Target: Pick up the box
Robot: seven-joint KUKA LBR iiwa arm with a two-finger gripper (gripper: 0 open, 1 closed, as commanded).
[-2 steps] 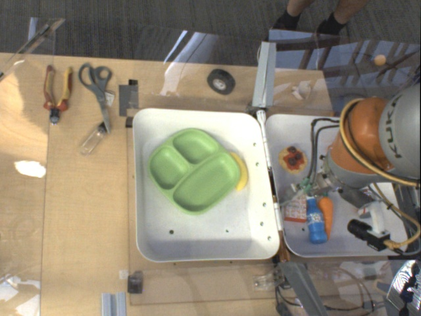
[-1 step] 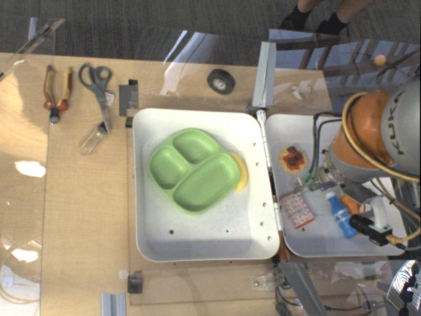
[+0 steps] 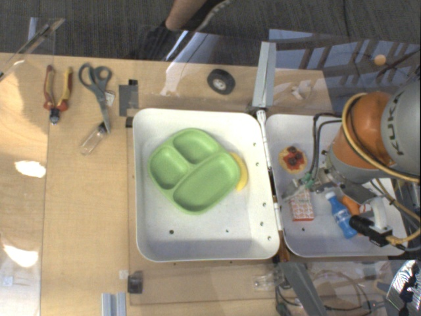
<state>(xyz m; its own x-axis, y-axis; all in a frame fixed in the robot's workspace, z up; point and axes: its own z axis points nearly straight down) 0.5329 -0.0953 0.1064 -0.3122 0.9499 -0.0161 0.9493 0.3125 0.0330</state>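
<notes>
The jaws (image 3: 314, 182) hang low over the right bin (image 3: 289, 239), their state impossible to tell. Just beside them, on the bin floor, lies the box (image 3: 302, 208): small, flat, rectangular, white with a red pattern, long axis running roughly toward and away from the camera. A blue tube (image 3: 341, 216) lies nearby. The left bin (image 3: 197, 245) holds a green divided tray (image 3: 195, 170).

Bench (image 3: 79, 229) is showing pale wood grain under a glossy, glare-catching finish. Both bins (image 3: 197, 245) are presenting smooth matt white plastic. Green divided tray (image 3: 194, 170) is appearing as smooth, slightly shiny plastic. Scissors (image 3: 99, 91) are showing metal blades. Box (image 3: 302, 208) is looking like printed card.
</notes>
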